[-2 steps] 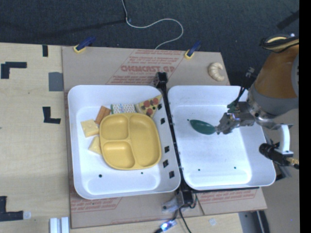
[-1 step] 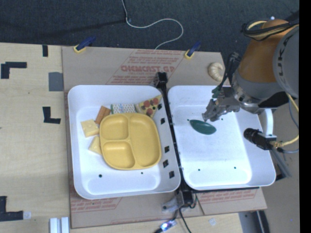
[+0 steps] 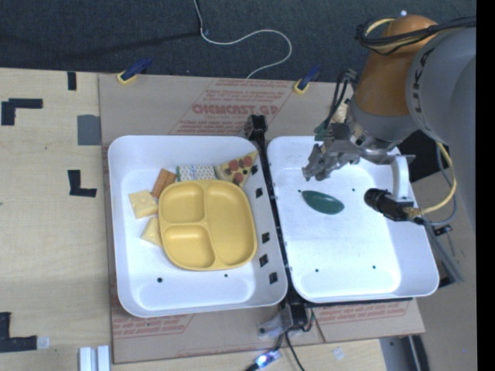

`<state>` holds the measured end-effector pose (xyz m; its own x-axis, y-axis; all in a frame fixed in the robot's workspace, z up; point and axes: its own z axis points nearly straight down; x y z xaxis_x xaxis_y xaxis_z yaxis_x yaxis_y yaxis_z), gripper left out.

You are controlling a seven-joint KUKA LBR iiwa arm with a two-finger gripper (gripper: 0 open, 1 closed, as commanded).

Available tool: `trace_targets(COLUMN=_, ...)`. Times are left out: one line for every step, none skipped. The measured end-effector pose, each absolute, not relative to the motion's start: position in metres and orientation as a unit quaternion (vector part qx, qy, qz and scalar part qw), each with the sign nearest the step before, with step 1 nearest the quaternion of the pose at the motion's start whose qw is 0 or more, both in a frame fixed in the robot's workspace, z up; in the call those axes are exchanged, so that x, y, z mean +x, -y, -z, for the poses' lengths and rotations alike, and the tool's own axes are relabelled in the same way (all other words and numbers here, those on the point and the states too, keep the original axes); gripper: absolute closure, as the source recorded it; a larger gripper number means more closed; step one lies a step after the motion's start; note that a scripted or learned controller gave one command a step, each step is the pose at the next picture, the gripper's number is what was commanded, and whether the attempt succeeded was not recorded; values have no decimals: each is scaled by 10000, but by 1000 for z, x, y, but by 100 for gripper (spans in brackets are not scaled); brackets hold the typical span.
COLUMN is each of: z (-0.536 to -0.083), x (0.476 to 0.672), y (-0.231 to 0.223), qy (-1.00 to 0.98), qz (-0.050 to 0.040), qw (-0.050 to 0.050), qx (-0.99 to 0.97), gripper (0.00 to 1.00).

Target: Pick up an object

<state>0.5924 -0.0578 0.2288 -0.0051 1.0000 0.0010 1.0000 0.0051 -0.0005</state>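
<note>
In the right bin (image 3: 402, 273), at about 11 o'clock from its middle, the gripper (image 3: 319, 170) hangs low over the white floor, pointing down and toward the left; how its jaws stand I cannot tell, since the dark tips blur together from this angle. Just at 5 o'clock from the tips lies a green object (image 3: 322, 202), a flat dark oval resting on the bin floor, close to the gripper but apart from it, with nothing gripped. The arm (image 3: 398, 68), with its orange band, rises from the gripper toward 1 o'clock and leaves the view at the right. In the left bin (image 3: 124, 207) a yellow plate (image 3: 207, 224) with three compartments lies near the middle. Tan crackers (image 3: 144, 202) sit at its 9 o'clock edge, partly tucked under it, and a patterned strip (image 3: 195, 173) and a small mixed piece (image 3: 239, 167) lie at 12 to 1 o'clock from the plate, against the far wall. Both bins rest on cardboard (image 3: 224, 103), held by clamps at its far edge.
</note>
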Motion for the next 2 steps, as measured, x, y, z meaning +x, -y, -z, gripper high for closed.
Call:
trace_targets(z=-221, x=617, y=19, qy=7087, qz=-3, qw=1, qx=-7055, gripper=100)
trace_targets(z=-214, x=644, y=3, qy=7080, qz=-4, qw=-1, qx=-7062, gripper=100)
